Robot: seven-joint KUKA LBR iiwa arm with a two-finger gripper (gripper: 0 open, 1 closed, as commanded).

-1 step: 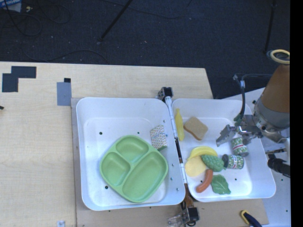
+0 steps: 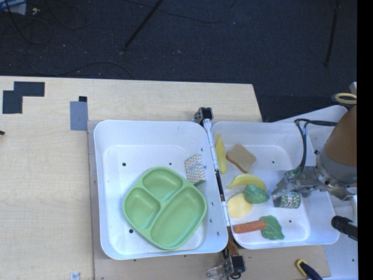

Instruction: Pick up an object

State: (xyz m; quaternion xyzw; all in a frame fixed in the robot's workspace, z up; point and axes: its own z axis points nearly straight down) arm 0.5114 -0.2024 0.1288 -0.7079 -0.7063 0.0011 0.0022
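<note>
You'll find the jaws [image 2: 289, 192] low in the right bin [image 2: 274, 134], at a small patterned can [image 2: 288, 200]; whether they are closed on it you cannot tell. Just left of the can lie a banana [image 2: 246, 181], a green leafy piece [image 2: 256, 194] and a yellow lemon [image 2: 239, 206], with a carrot [image 2: 250, 227] nearer you. In the left bin [image 2: 111, 156] sits a green divided plate [image 2: 165, 206].
</note>
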